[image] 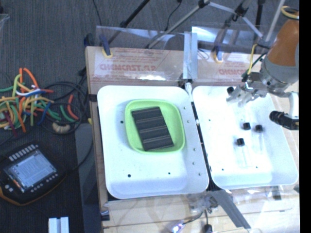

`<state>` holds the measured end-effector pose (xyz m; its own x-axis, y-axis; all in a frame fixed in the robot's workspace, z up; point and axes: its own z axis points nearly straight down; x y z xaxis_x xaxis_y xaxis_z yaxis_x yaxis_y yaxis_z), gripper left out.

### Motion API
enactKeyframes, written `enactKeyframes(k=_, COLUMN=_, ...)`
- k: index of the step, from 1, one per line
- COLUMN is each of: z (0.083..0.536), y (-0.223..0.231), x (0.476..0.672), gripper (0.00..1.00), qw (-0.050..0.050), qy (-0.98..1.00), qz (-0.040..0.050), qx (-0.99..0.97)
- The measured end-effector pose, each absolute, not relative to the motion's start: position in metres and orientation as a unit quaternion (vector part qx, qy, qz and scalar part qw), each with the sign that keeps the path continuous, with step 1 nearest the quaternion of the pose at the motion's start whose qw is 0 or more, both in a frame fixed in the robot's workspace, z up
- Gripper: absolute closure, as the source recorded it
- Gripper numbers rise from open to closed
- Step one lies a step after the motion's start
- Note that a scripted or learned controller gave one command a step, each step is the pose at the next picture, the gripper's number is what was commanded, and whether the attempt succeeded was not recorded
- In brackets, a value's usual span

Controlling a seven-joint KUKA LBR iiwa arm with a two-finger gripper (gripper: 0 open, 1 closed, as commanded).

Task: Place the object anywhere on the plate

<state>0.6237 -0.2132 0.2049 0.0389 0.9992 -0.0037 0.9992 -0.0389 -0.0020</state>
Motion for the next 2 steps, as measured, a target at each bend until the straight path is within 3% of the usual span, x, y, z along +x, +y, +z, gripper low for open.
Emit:
enactKeyframes(k=1, z=0.205, y=-0.213, x=0.624, gripper=0.00, qw=0.001, qy=0.693, qz=-0.0019, qx=0.721)
enactKeyframes(k=2, z=0.352, y=-0.214, x=0.596, gripper=0.00, qw=0.001, qy=0.676, qz=-0.0008, qx=0.737)
